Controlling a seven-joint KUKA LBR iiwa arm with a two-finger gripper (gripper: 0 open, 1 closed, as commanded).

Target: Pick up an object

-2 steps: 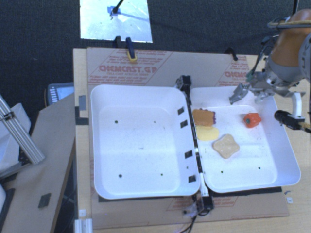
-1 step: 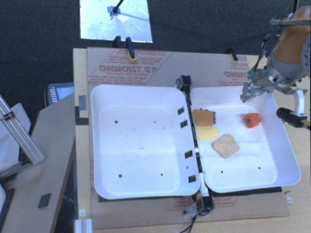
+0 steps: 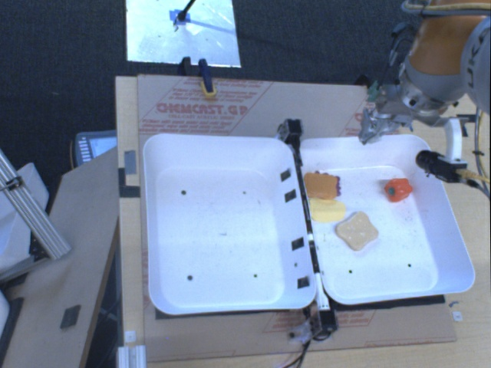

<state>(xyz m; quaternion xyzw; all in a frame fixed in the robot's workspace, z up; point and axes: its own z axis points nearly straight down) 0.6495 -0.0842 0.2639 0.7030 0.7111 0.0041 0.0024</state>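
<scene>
The right bin (image 3: 430,274) holds several small objects. An orange-brown piece with a purple edge (image 3: 322,185) lies near the divider, and a pale yellow piece (image 3: 328,211) sits just below it. A tan, cookie-like piece (image 3: 357,231) rests near the bin's middle. A red-orange object with a green tip (image 3: 397,190) lies toward the right wall. My gripper (image 3: 370,133) hangs over the back rim of the right bin, above and apart from all the objects, with nothing seen between its fingers.
The left bin (image 3: 222,221) stands beside the right one, joined by black clips along the divider (image 3: 299,205). A black cable connector (image 3: 433,163) juts over the right bin's right wall. A yellow clamp (image 3: 205,79) sits behind the bins on the cardboard.
</scene>
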